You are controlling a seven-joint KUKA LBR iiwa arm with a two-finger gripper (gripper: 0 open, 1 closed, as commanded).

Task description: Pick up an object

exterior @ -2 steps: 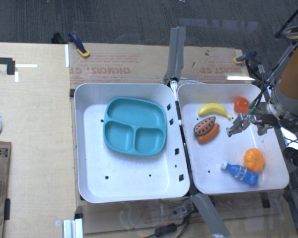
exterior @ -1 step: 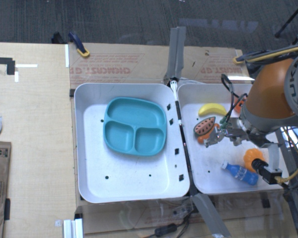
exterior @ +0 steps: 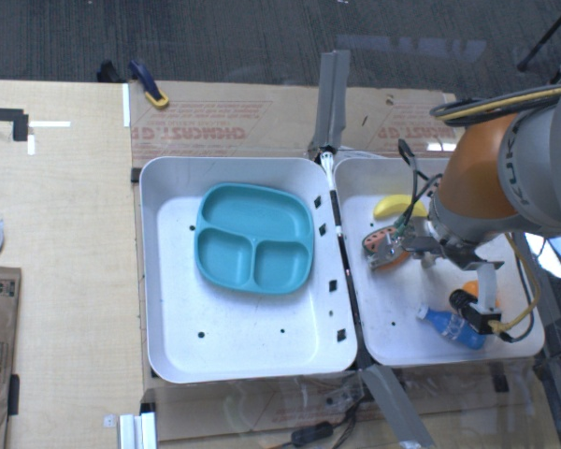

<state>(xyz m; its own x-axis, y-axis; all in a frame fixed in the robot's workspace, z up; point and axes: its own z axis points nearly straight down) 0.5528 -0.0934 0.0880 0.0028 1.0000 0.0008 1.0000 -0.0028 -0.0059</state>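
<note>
This looks like a robotics lab. A big grey and orange robot arm (exterior: 505, 176) reaches over two white bins (exterior: 164, 344) set on a plywood counter (exterior: 56, 204) marked with tape strips (exterior: 47, 124). Printed cardboard (exterior: 224, 115) lies behind the bins, and what may be loose cables (exterior: 524, 297) hang at the right.

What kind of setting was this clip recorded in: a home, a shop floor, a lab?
Most likely a robotics lab's bin-picking bench. Two shallow white bins sit side by side on a wooden bench, a grey-and-orange arm reaches over the right bin, and test items lie inside, such as a teal divided plate.
</note>
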